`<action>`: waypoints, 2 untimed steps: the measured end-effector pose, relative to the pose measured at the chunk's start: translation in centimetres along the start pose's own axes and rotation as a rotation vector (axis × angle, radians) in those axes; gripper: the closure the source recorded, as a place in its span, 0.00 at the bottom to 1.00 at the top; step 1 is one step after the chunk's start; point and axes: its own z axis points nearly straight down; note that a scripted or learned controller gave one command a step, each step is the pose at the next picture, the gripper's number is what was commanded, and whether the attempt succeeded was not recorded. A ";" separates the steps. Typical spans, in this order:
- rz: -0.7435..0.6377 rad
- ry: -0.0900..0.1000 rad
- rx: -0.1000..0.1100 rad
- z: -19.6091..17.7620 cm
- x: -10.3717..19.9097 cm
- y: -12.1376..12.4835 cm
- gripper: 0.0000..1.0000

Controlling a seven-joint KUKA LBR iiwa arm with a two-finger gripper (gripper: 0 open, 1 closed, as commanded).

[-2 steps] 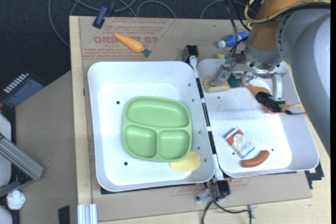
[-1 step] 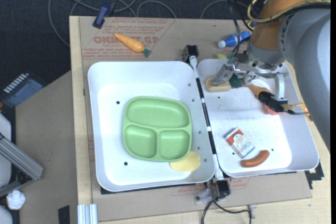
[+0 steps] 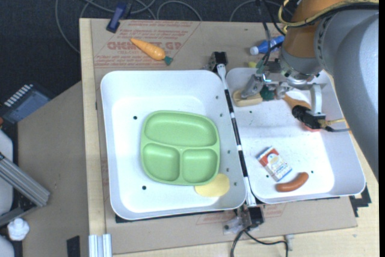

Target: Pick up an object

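Observation:
My gripper point(image 3: 263, 86) is low over the far left corner of the right bin point(image 3: 343, 174), under the arm's orange band. A tan, flat piece point(image 3: 245, 97) lies right beside it on its left, touching or nearly touching. Whether anything is between the fingers cannot be made out. Nearer the front of the same bin lie a small red, white and blue carton point(image 3: 274, 164) and a brown sausage point(image 3: 292, 182), both well apart from the gripper.
The left bin point(image 3: 120, 129) holds a green divided plate point(image 3: 179, 146) with a pale yellow piece point(image 3: 212, 188) at its front corner. Behind the bins, on the bench, lie an orange carrot point(image 3: 149, 49) and a blue marker point(image 3: 268, 45).

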 end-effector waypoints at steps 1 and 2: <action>0.000 0.005 -0.003 0.1 -0.9 0.1 0.00; 0.000 -0.001 -0.007 -1.2 -1.1 0.2 1.00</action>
